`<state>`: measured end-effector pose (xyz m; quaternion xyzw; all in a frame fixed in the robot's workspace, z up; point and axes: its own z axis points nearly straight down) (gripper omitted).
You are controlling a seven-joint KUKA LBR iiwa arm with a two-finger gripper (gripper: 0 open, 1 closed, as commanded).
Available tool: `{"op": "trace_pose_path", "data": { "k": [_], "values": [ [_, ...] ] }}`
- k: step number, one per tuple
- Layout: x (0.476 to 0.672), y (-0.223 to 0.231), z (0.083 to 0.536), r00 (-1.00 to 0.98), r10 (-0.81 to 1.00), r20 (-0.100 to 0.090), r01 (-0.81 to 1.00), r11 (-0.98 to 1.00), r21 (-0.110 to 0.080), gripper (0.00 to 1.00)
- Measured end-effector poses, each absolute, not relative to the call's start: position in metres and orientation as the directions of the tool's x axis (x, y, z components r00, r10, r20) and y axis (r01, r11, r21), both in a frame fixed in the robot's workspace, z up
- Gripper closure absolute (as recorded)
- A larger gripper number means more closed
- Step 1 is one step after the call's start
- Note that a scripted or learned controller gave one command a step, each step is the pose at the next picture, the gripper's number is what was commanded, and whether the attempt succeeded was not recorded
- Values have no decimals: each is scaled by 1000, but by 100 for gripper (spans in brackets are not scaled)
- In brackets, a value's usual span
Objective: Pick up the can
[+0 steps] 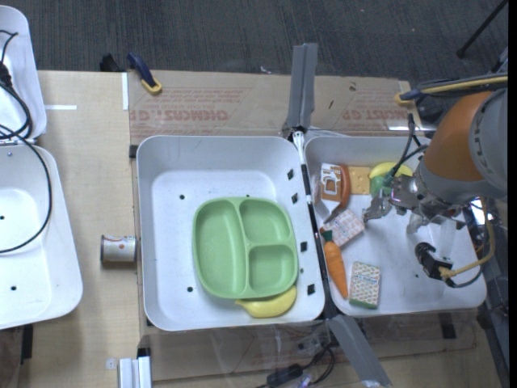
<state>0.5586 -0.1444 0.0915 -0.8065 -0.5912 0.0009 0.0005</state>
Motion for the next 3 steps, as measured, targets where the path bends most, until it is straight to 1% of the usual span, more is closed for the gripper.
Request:
{"op": "trace_pose_path", "data": {
  "k": [1, 2, 3],
  "values": [
    [558, -145, 100, 303, 953, -1, 953, -303, -3, 100],
    [558, -145, 100, 303, 953, -1, 953, -303, -3, 0],
    [578, -211, 135, 289, 957, -1, 957, -289, 0, 0]
  ]
}}
